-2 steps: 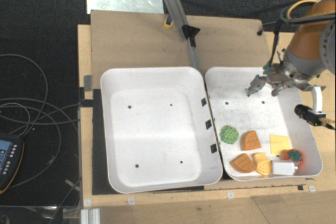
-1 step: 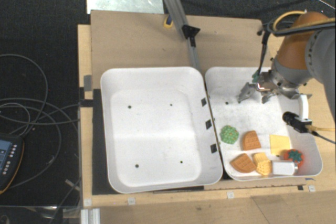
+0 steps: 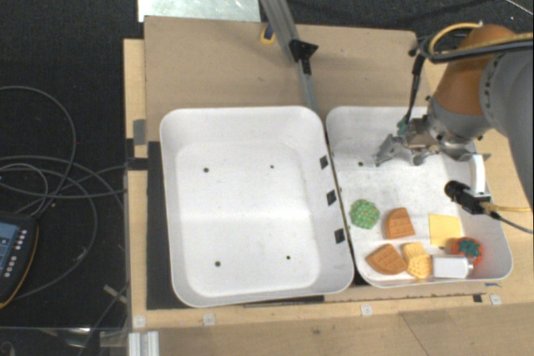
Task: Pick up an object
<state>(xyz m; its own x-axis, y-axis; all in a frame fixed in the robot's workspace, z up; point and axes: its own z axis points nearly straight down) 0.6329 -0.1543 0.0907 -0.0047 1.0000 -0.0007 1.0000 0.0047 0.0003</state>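
My gripper point(image 3: 399, 151) hangs over the back part of the right bin point(image 3: 360, 122), its grey fingers spread open with nothing between them. Toy food lies in the bin's front half, apart from the gripper: a green broccoli-like piece point(image 3: 365, 213), an orange wedge point(image 3: 399, 223), a tan bread slice point(image 3: 386, 259), a yellow waffle piece point(image 3: 416, 259), a yellow cheese square point(image 3: 445, 228), a white block point(image 3: 450, 267) and a red round piece with green top point(image 3: 466, 248).
The left bin point(image 3: 242, 204) lies beside the right one, joined by black clips point(image 3: 331, 198). A grey camera pole point(image 3: 279, 8) slants across the back of the bench. Cables trail on the floor at left.
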